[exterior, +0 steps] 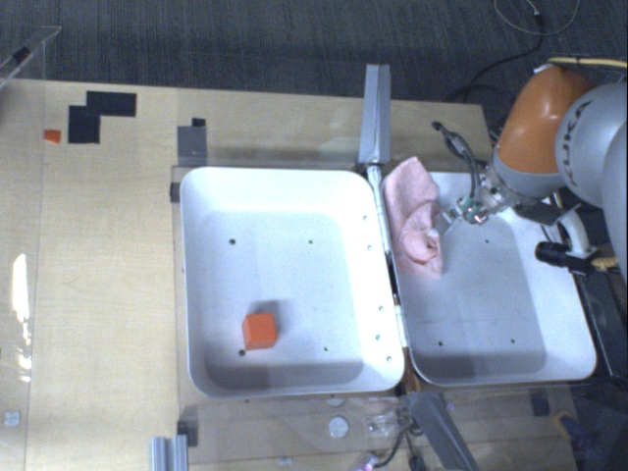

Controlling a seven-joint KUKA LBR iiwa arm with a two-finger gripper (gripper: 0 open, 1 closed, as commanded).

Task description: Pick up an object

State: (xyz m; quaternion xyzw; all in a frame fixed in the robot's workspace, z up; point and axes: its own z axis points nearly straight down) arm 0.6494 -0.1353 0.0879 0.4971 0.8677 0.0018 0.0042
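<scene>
Camera view from above has me reaching in from the right over the right bin (510, 356), my orange band (535, 116) high over its far right corner. My fingers (453, 216) sit low at the bin's upper left, right at the edge of the pink cloth (412, 216). I cannot tell whether they are spread or pressed together, nor whether they touch the fabric. The cloth lies crumpled along the bin's left wall, its upper end draped up toward the divider between the bins. In the left bin (285, 189) an orange block (260, 331) rests near the front left, well apart from me. The tabletop (98, 292) carries black markers (96, 114) at its far left.
</scene>
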